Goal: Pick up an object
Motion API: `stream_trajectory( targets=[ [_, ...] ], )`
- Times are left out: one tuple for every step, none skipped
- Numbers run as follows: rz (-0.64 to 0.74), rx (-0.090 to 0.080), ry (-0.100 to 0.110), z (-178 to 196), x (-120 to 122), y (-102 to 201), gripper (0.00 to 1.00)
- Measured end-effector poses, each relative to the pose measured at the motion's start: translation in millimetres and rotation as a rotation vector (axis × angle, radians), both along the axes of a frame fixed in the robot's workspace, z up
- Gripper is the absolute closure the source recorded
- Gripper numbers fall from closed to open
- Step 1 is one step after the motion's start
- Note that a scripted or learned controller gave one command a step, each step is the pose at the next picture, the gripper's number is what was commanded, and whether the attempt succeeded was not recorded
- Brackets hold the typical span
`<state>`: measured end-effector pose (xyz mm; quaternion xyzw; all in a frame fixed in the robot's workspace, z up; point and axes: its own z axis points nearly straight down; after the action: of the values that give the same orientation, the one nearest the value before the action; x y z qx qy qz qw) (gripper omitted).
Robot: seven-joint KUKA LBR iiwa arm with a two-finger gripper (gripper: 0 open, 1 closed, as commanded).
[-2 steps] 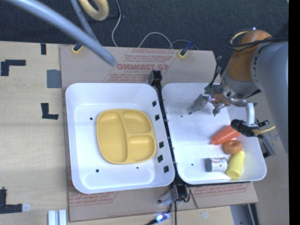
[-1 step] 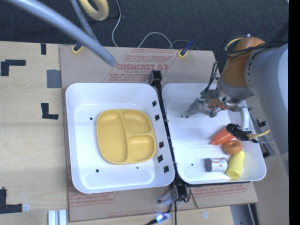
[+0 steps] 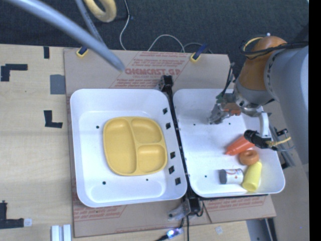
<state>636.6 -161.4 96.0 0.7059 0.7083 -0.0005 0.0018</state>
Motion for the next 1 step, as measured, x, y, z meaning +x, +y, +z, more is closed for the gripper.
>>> stream_trajectory(
  targets=[
    [-0.001, 0.003, -0.001, 59.1, -4.1, 7.3, 1.00]
  ],
)
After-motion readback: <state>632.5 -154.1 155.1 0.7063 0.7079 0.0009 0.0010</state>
